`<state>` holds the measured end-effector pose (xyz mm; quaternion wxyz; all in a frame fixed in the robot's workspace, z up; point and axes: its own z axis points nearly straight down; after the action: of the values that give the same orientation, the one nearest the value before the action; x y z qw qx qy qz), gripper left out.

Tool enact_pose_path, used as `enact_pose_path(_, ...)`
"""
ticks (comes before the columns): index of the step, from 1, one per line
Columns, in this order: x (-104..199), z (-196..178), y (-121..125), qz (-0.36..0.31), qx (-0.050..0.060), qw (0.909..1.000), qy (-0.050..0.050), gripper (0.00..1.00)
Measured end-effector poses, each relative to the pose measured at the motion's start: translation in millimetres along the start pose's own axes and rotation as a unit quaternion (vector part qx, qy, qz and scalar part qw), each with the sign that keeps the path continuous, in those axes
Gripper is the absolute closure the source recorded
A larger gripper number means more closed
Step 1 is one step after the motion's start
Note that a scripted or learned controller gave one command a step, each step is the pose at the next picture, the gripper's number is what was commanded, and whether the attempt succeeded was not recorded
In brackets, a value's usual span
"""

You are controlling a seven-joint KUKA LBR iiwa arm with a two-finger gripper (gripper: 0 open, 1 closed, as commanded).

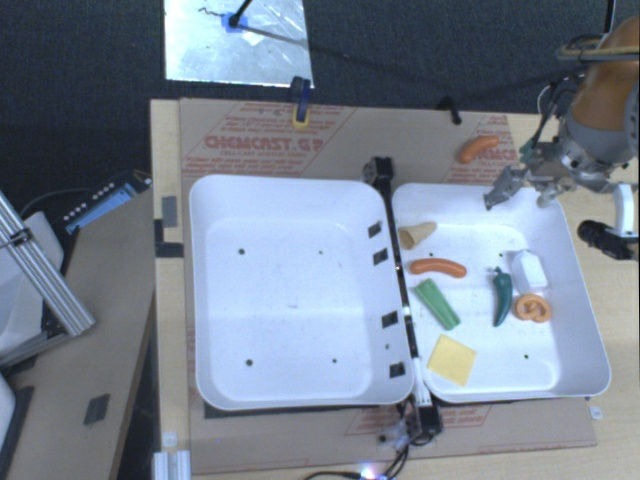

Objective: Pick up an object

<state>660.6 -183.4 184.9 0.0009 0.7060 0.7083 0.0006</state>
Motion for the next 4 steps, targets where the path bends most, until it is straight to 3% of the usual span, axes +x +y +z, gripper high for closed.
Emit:
enact_pose_path(1,-0.2,-11.8,1.1,-0.002,-0.002,1.0000,-0.001,1.00)
enact_pose_path(2,43.2,-13.1,9.4,-0.002,-0.001,1.0000,0.000,1.00)
enact_pose_path(3,136.5,-119.3,11.4,-0.006,-0.007,1.0000,0.001,1.00)
enact_pose_path(4,168.8,-266.7,-50.2,-0.003,-0.009,1.0000,0.001,1.00)
